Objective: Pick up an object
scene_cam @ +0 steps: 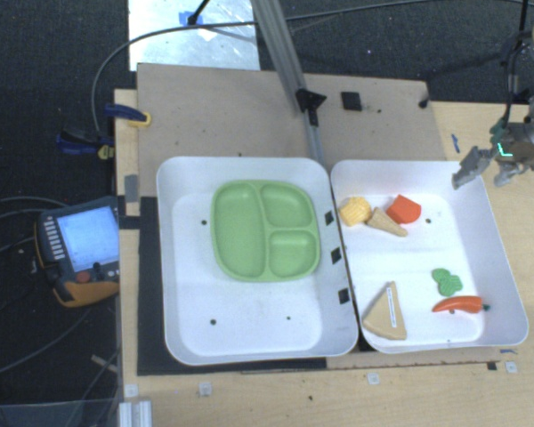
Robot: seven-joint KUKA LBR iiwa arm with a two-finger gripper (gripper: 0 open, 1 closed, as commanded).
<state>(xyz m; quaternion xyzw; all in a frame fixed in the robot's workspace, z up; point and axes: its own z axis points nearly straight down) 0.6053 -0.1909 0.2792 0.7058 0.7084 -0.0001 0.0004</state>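
Down at the near edge of the right bin [507,327] sits a tan wedge [384,313], with a red pepper [457,305] beside it and a green piece [446,281] just above that. Further back in that bin: yellow corn [355,209], an orange block [404,209]. Gripper [486,168] hovers over that bin's far right corner, fingers apart, nothing between them (green light glowing). Left of that bin, a green plate [266,230] rests.

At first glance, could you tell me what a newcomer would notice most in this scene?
The green divided plate stands out, lying in the left bin. The right bin holds bright toy foods, including an orange-red block and a sandwich wedge. The gripper hangs over that bin's upper right rim.
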